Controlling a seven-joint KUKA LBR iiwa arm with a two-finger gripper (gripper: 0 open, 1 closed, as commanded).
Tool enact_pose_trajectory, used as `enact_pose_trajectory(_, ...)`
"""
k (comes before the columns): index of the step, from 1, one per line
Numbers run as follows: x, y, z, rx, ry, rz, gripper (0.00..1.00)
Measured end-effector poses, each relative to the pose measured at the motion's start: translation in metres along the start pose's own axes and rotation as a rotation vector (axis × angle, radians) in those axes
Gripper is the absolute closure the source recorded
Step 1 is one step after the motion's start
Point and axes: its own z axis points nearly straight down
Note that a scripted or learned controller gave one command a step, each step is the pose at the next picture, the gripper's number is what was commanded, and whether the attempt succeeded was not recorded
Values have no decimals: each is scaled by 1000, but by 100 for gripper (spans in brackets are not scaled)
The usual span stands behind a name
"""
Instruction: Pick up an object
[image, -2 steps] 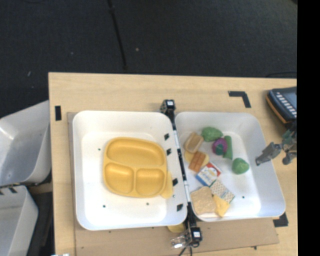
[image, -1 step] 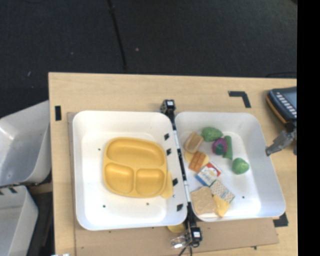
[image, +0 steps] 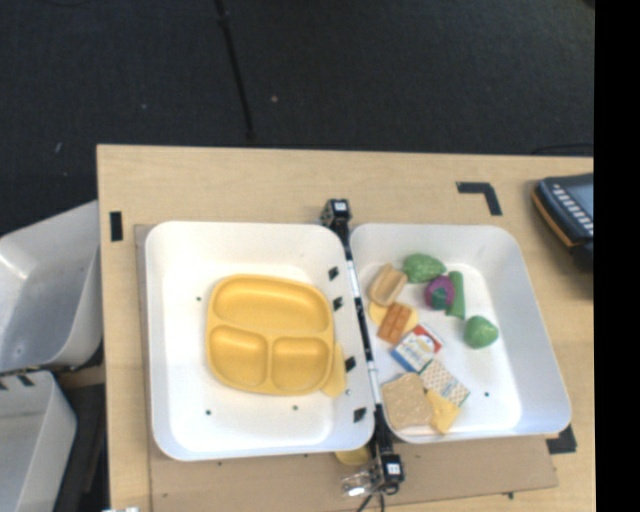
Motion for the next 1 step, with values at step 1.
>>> enact_pose_trajectory(1, -1, 1, 3, 22, 5, -2, 100)
